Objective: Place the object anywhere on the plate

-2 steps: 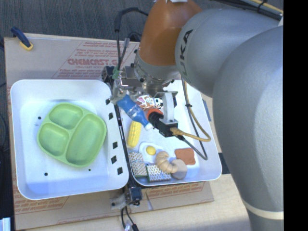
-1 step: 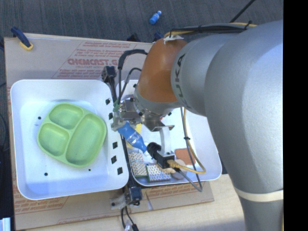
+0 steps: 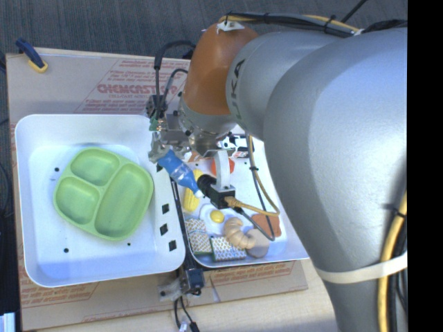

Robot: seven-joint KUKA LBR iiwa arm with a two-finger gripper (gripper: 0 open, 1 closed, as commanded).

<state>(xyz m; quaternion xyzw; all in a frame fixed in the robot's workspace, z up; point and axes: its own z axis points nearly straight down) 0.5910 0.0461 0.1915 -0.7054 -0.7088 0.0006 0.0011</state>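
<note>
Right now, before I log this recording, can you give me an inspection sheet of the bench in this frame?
Surface: two shallow white bins, left bin and right bin, on printed cardboard.
Job's things: pale green three-compartment plastic plate lies in the left bin, nothing on it; blue plastic object juts out below the tool, over the divide between the bins.
Clutter: right bin holds small toy foods, including a fried egg and a tan croissant shape.
Tool: over the bins' shared edge; grip state cannot be judged.
Cables: black leads at the wrist.
Surroundings: blue clamp at the cardboard's far-left corner.
</note>
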